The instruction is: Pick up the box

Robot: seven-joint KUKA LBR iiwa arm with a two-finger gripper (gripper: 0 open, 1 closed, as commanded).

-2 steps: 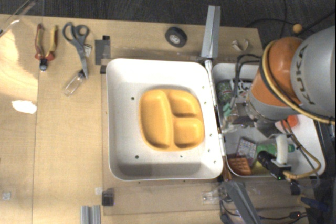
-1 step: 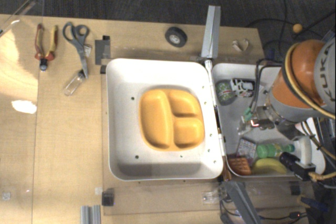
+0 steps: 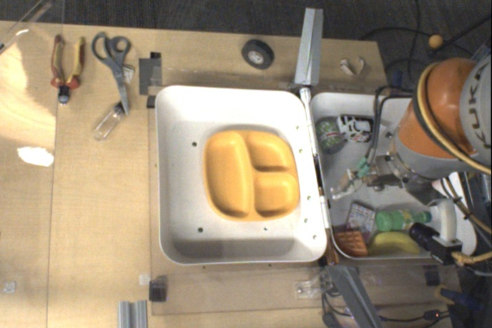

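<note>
Yellow first: a banana point(image 3: 396, 243) lies along the near wall of the right bin point(image 3: 384, 258), at about five o'clock. A brown snack-like item point(image 3: 351, 243) sits at seven o'clock, and a green bottle point(image 3: 397, 221) is just behind the banana. What I take for the box point(image 3: 360, 215), small, flat and grey-patterned, lies at seven o'clock of the bin's middle. It looks to be touching the bottle and the brown item.

Just beyond it hangs the gripper point(image 3: 361, 177), low over the bin's centre. From here I cannot tell whether it is open or closed, and nothing is visibly held.

That crowding is the worry. A descent slightly toward five o'clock would probably catch the bottle or banana instead, or pinch two things at once. A flat box lying down may also give little edge to grip, and could slide toward the wall.

Farther back, at eleven o'clock, a black-and-white packet point(image 3: 355, 127) and a green round item point(image 3: 330, 133) could be mistaken for the target. The left bin point(image 3: 177, 165) holds a yellow divided tray point(image 3: 251, 173), and scissors point(image 3: 115, 69) lie on the bench point(image 3: 92, 226) beyond.
</note>
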